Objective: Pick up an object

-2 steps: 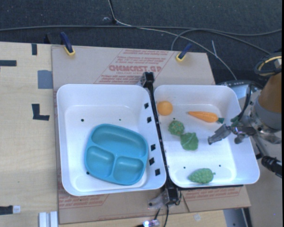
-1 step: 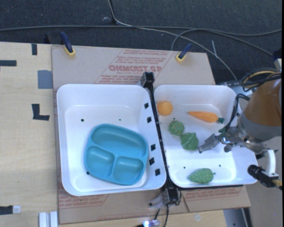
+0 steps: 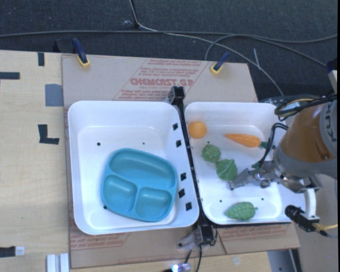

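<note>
Reaching in from the right, the grey arm (image 3: 306,146) carries its gripper (image 3: 242,179) low over the right bin (image 3: 232,111), with the tip near the middle of the bin floor. Whether the fingers are spread or pressed together I cannot tell; they read as one dark grey wedge, and nothing is visibly held between them.

4 candidates lie in that bin: a dark green leafy vegetable (image 3: 226,168) just beside the gripper tip to its upper left, a small broccoli-like piece (image 3: 211,152) beyond that, a lighter green vegetable (image 3: 241,211) near the front wall, and a carrot (image 3: 243,140) and an orange ball (image 3: 197,130) toward the back. The left bin (image 3: 79,115) holds only a blue divided plate (image 3: 139,185).

My judgement is that the leafy piece is the natural target. To do this well, the gripper should centre over it, straddle its bulk rather than its thin edge, and descend until the tips nearly meet the floor before closing; a glancing approach would likely just push it toward the broccoli.

Contact between tip and leaf is not resolvable, and the wrist body hides the bin's right wall.
</note>
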Controlling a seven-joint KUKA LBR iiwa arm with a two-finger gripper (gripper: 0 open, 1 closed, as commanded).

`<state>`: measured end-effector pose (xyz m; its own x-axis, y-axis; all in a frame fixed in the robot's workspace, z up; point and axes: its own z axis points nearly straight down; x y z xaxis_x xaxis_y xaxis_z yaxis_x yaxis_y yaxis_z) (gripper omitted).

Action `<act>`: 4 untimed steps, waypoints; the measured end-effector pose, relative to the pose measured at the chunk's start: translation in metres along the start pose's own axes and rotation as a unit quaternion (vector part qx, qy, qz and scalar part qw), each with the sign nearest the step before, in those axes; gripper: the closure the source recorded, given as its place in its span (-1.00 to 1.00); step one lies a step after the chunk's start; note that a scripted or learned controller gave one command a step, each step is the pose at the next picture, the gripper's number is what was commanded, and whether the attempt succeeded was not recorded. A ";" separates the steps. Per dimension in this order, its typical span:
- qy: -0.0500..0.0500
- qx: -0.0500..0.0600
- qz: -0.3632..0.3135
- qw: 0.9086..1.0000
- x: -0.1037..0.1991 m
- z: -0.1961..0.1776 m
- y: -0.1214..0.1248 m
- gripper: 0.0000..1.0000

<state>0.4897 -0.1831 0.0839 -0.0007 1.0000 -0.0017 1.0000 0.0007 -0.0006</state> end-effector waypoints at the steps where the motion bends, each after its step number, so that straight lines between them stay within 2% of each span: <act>1: 0.000 -0.001 0.000 1.000 0.000 -0.013 0.001 1.00; 3: 0.000 -0.003 0.000 1.000 -0.004 -0.135 0.002 1.00; 4: 0.001 0.000 0.000 1.000 -0.003 -0.139 0.003 1.00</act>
<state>0.4923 -0.1862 0.2226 -0.0013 1.0000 0.0001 1.0000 0.0013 -0.0002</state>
